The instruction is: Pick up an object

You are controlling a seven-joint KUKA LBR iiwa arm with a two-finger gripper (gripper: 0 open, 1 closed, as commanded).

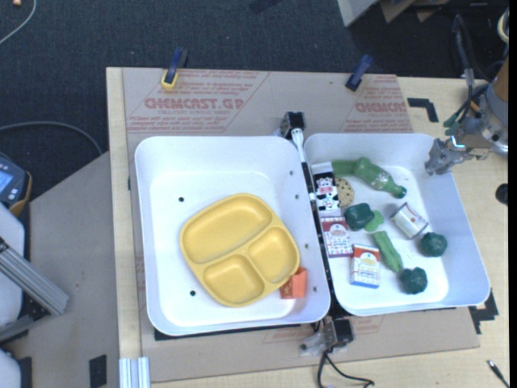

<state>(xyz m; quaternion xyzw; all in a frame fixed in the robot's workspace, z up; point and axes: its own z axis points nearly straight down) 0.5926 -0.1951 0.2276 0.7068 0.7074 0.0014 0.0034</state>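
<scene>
The end effector (440,158) hangs over the right bin's (468,217) far edge; I cannot tell its state. The green bottle (367,175) lies just left. Go down slowly, straight over it.

Yellow divided plate (239,247): smooth, glossy plastic | white bins (157,241) holding it and beside it: smooth matt plastic | counter (121,120) under the plate's bin: matt brown cardboard, red print

Two white bins (153,217) on Chemcast-printed board (242,103), yellow clamp (171,69) and blue clamp (358,73) at its far edge, dark carpet (121,23).
</scene>
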